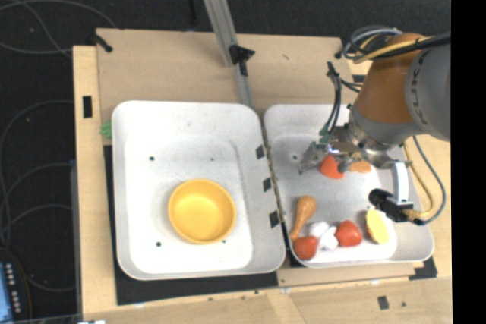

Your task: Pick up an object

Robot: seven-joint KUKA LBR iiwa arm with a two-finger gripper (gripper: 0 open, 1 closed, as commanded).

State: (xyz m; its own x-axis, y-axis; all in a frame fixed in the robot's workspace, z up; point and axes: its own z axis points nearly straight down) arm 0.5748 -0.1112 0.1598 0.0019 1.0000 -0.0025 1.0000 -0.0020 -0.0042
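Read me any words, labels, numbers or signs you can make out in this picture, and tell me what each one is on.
None can be read. The white bins, the yellow bowl, the toys and the arm carry no visible lettering. A bluish panel at the lower left edge may bear marks, but they are too small and blurred to read.

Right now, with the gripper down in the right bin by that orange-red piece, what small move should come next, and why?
Probably a short, slow lift straight up. The gripper sits low in the right bin, right at the orange-red object, but the view doesn't show whether that object is actually gripped. A small rise would reveal whether it comes along, without disturbing the pieces clustered near the bin's front edge.
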